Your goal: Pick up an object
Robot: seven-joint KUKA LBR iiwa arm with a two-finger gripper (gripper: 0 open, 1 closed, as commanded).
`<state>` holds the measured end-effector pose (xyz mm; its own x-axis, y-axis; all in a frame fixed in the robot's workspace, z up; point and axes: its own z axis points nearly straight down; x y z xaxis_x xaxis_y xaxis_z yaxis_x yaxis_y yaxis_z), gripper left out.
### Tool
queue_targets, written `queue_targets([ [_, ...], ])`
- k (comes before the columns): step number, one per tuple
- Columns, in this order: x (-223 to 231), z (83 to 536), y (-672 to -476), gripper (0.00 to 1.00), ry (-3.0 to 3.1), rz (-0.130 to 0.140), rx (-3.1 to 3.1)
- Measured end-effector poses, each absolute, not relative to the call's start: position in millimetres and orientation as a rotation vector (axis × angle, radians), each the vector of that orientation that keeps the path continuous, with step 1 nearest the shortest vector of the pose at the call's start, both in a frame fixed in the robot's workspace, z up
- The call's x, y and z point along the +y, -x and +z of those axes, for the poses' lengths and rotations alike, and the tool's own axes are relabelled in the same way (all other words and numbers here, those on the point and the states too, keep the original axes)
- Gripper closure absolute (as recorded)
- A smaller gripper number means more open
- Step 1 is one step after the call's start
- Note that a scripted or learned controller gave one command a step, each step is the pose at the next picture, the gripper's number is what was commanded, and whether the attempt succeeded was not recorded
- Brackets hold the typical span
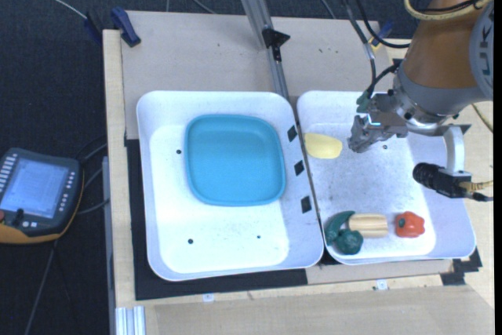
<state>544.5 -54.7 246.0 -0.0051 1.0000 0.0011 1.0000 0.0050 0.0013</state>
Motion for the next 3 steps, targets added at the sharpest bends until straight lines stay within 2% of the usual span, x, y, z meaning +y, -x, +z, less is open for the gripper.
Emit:
queue_targets([
  [1, -7.6, 235.8, -562.6, 1.0, -2.217, 0.001, 2.226],
  [2, 43.7, 245.8, -569.6, 1.0, -2.216, 0.003, 2.227],
  [3, 94.4, 248.0, -586.3, 1.0, -2.216, 0.002, 2.227],
])
